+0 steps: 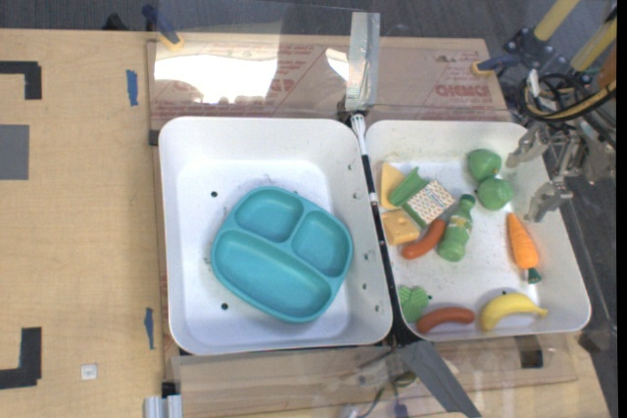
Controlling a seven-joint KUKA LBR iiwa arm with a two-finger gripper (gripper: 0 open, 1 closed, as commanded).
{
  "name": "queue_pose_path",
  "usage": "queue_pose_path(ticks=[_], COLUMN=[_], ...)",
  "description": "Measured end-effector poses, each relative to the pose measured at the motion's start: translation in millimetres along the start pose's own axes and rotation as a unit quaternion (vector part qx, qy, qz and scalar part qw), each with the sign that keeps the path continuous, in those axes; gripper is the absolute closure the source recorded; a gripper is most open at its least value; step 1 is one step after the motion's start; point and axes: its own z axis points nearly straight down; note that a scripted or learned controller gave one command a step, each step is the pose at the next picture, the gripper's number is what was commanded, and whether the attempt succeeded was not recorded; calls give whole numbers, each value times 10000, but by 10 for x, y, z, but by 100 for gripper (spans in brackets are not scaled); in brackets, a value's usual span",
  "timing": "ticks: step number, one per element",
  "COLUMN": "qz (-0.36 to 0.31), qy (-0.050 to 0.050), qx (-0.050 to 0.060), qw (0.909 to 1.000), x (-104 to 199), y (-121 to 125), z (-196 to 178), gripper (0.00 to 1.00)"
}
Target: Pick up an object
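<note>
Toy food lies scattered in the right bin (578,294). At that bin's upper right edge the gripper (545,173) hangs with metal fingers apart, clasping nothing. The left bin (186,210) bears a smooth teal divided plate (282,253). Among the toys: a glossy green bottle (456,232), a tapered orange carrot (523,244), a curved yellow banana (511,309), a red sausage (446,317), two round green pieces (487,177).
</note>
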Motion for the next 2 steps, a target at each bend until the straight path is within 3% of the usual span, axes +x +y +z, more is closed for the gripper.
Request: queue_pose_path(ticks=[1,2], qz=[115,273], qy=[-118,-218], qx=[39,54], qw=[9999,9994], x=[-442,-401], y=[-71,-73], z=[795,822], gripper=[0,0])
